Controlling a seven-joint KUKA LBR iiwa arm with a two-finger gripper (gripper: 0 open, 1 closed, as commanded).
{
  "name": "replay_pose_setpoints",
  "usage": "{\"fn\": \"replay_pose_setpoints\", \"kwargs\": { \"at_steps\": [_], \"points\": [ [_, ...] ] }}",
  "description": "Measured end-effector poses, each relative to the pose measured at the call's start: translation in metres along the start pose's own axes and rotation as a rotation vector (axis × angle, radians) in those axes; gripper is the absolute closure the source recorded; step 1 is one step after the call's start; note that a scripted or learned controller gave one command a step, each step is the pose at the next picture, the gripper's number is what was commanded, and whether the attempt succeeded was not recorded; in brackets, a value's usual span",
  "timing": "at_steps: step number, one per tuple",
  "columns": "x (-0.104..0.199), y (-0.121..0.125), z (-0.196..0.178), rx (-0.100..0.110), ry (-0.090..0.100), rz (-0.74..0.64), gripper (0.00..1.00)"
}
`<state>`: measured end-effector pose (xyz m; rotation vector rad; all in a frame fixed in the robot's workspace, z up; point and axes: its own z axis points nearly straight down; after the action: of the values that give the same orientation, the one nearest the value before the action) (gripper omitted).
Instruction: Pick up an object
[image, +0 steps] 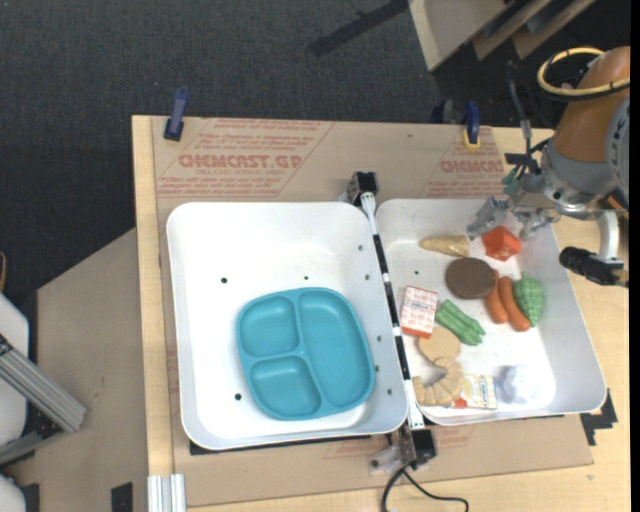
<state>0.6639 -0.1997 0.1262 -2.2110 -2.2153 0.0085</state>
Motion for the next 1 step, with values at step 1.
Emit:
{"fn": "replay_pose_setpoints", "kwargs": {
  "at_steps": [1],
  "points": [
    [-0.007, 0.0034, 0.0284, -0.013, -0.005, 0.001, 0.0]
  ]
}}
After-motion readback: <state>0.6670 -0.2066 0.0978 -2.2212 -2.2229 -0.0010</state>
